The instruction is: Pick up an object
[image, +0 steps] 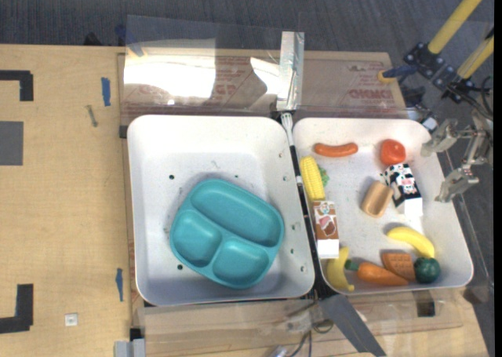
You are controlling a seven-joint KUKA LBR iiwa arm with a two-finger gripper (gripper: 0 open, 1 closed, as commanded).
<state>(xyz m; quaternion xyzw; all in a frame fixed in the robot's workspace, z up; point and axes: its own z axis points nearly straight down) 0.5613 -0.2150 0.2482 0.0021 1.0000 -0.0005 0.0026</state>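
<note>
The metal two-finger pincer [455, 161] hangs at the right white bin's [451, 226] right rim, fingers spread, gripping nothing; the black-and-white cow-patterned carton [403, 184] lies just left.

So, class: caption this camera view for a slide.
Teal plastic divided plate in left white bin; toy food fills right white bin.

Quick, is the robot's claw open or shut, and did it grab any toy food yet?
Gripper: beside the right bin's edge, apart from the toys; open or shut cannot be told.
</note>
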